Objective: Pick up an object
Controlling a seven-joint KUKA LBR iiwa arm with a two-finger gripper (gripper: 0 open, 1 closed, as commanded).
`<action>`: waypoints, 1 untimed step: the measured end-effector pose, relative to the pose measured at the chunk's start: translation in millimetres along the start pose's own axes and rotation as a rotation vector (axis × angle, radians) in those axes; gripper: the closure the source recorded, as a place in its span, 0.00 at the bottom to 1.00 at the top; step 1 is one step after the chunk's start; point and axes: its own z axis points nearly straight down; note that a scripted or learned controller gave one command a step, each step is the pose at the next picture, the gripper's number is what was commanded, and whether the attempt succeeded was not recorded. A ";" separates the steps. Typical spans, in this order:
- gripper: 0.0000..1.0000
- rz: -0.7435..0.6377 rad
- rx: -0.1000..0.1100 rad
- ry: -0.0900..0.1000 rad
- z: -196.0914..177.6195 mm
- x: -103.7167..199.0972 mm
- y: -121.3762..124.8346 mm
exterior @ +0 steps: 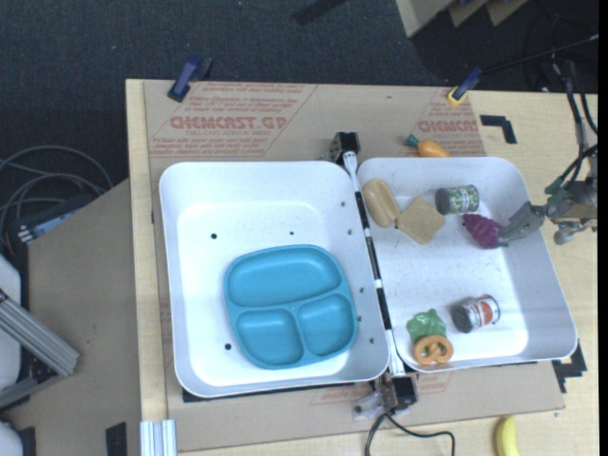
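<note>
Gripper (528, 220) at right bin's (541, 283) 3 o'clock rim, finger spread impossible to tell, nothing seen held, purple toy (483, 229) just beside at its 9 o'clock.

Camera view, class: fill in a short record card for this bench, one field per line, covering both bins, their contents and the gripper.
left bin: holds a blue divided plate
right bin: holds the loose items below
far end: bread roll, tan block, green-labelled can, purple item
near end: red-labelled can, green toy, pretzel
outside the bins: carrot on the board, banana at the near edge
gripper: at the right bin's right rim, beside the purple item
fingers: state unclear
</note>
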 end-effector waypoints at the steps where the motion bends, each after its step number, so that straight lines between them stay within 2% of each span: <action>1: 0.00 0.000 0.003 0.001 127.9 6.5 35.3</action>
